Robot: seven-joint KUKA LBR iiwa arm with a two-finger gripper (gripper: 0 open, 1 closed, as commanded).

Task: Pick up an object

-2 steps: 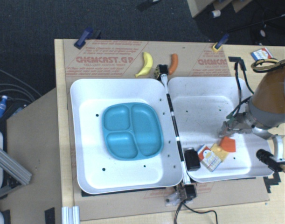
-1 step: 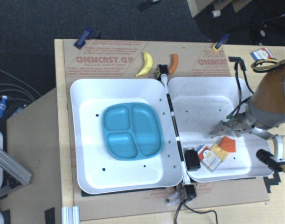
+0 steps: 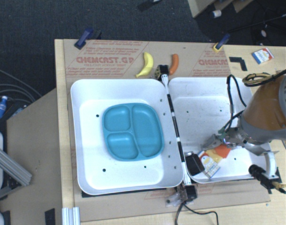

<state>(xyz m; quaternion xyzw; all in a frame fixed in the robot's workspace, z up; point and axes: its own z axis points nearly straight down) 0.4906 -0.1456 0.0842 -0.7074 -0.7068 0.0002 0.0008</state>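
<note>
The camera view looks down at a slant on a desk (image 3: 110,55) topped with printed cardboard, standing on dark carpet. At the far left of the frame lie cables and a blue-capped item on the floor. The left bin (image 3: 82,139) holds a light blue divided plate (image 3: 132,131) with three compartments, lying flat near the bin's centre. Above the bins, on the cardboard, a yellow banana (image 3: 145,64) and an orange carrot-like piece (image 3: 173,63) rest side by side, with a blue clamp (image 3: 83,39) at the desk's upper left corner.

In the right bin (image 3: 199,111), at its lower left part, lies a small packet (image 3: 211,161), orange and white with a yellow patch, flat and roughly oblong. Its long axis runs diagonally, from lower left up toward the upper right, the orange end pointing at the arm. A black object (image 3: 194,164) sits just beside it on the left.

The grey arm (image 3: 269,111) with its orange band enters from the right, and the gripper (image 3: 223,138) sits right at the packet's upper end; whether it is clenched or released cannot be told.
</note>
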